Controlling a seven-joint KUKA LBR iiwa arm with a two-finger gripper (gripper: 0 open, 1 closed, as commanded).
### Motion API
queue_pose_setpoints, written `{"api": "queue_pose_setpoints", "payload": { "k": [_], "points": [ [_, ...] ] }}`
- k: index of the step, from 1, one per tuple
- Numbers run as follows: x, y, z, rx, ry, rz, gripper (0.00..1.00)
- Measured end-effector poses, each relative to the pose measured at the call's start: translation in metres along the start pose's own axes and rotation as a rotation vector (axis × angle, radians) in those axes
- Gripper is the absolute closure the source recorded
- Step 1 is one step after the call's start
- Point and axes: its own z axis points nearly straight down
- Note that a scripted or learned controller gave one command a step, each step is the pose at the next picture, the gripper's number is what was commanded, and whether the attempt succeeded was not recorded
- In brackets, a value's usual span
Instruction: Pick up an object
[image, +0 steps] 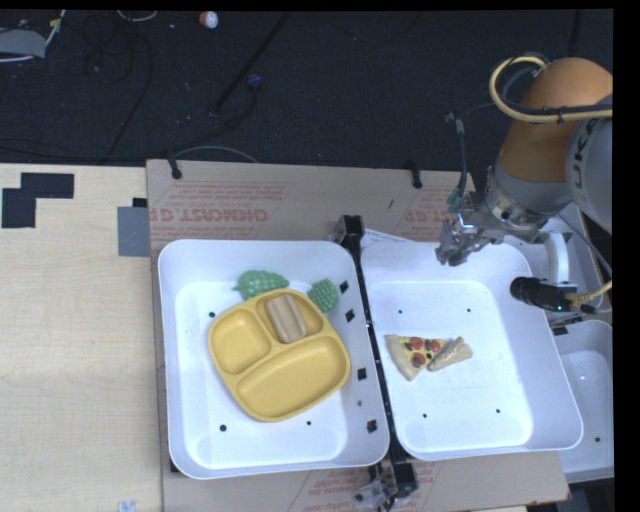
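Pizza slice (428, 353) lies below the raised hand (455, 247).

We note a flat toy pizza slice (428, 353), tan crust with yellow cheese and red toppings, lying in the middle of the right bin, tip toward the divider, crust end pointing right. In the left bin we see a yellow plastic three-compartment tray (278, 354), lying flat and turned at an angle. A tan toy hot dog (288, 317) rests in its upper compartment. Two green bumpy toy pieces touch the tray's upper rim: a larger leafy one (260, 283) and a smaller round one (323, 294).
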Motion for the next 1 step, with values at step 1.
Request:
{"api": "queue_pose_setpoints", "payload": {
  "k": [1],
  "points": [
    [0.0536,-0.0011,-0.0108,0.003,0.002,-0.003,1.0]
  ]
}}
